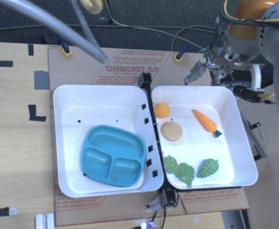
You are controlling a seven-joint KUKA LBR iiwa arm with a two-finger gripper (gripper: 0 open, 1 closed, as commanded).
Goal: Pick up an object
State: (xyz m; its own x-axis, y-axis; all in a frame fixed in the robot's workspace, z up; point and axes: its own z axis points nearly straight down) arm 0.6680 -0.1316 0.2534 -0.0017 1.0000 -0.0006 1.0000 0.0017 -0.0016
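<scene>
The right bin (239, 128) holds several toy foods. An orange ball (162, 110) lies near its far left corner, with a beige round disc (171, 131) just in front of it. A carrot (205, 120) lies slantwise toward the right wall. Along the front sit two green leafy pieces (170, 163) (184, 172) and a green bumpy cluster (207, 167). My gripper (206, 77) hangs above the far rim of the right bin, open, with nothing between its fingers. It is well apart from every object.
The left bin (65, 128) holds a blue compartment tray (113, 155). A black divider clip strip (149, 128) runs between the bins. Cables (177, 32) trail across the cardboard behind the bins. A grey pole (48, 20) crosses the upper left.
</scene>
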